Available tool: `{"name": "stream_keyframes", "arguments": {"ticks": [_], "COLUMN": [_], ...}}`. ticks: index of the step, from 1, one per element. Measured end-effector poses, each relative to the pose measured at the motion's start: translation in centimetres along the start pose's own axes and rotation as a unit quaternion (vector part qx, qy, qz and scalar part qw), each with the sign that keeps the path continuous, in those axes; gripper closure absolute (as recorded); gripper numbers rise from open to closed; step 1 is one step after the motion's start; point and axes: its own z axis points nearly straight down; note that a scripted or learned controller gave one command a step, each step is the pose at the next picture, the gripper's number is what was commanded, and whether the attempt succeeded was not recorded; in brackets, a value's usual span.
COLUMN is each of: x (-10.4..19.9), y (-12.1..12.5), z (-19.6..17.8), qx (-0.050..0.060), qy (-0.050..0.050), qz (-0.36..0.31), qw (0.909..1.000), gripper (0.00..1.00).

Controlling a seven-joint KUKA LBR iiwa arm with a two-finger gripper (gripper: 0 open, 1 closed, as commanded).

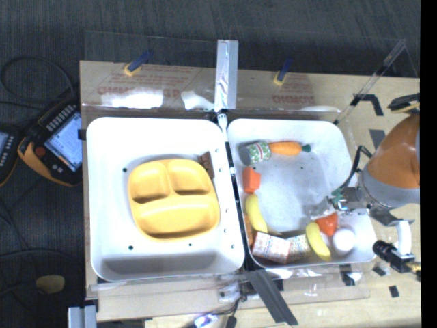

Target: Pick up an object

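gripper [339, 203] low over right bin [287, 130], arm [396, 162] bent in

- My arm [399, 157] enters from the right, its orange band uppermost and the grey wrist section just beneath.
- My wrist stands above the right bin's right rim, toward that bin's near right corner.
- My gripper [339, 203] hangs below the wrist, just inside that rim; its dark parts blur together from this height.
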Motion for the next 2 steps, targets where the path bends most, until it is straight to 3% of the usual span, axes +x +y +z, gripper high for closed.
{"name": "stream_keyframes", "arguments": {"ticks": [1,2], "x": [6.4,12.4], "y": [3.2,6.0], "z": [-10.2,-11.9], "qx": [0.010,0.011], "qy": [0.001,0.000], "qz": [-0.038,0.000], "qw": [0.9992,0.9999], "gripper": [1.00,1.00]}}
